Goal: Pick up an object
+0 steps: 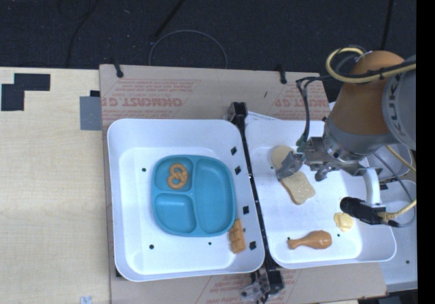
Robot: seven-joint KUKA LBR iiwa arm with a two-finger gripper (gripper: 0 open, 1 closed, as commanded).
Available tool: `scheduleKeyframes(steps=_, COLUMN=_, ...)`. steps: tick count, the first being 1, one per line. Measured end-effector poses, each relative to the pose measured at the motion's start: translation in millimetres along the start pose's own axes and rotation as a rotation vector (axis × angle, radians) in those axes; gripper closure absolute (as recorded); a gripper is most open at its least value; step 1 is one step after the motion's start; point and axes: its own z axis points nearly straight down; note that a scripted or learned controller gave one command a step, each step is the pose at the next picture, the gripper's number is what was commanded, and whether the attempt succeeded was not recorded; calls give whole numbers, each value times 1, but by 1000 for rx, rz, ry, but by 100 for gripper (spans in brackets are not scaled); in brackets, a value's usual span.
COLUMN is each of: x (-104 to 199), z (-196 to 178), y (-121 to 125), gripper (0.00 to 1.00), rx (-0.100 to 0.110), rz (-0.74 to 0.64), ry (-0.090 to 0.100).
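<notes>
Gripper [291, 166] is hovering over the bread slice [299, 188] near the right bin [380, 251] centre (jaws state: cannot tell); off-centre closing is risking the slice sliding away.

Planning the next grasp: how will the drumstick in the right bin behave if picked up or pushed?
The drumstick looks like moulded toy food, so probably stiff and light. Its bulbous end and thin handle suggest it would pivot or roll rather than slide straight. The smooth, rounded surface may slip from the fingers unless gripped across the thick end.
</notes>
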Motion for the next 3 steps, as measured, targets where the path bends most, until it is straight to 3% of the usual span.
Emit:
scheduleKeyframes(steps=1, x=0, z=-7, y=3, gripper=0, rx=-13, rz=-2, ry=-1)
scheduleKeyframes(steps=2, x=-2, z=50, y=12, gripper=0, rx=-9, rz=-1, ry=-1)
scheduleKeyframes(steps=3, x=-3, z=94, y=14, gripper=0, rx=-19, rz=0, ry=-6)
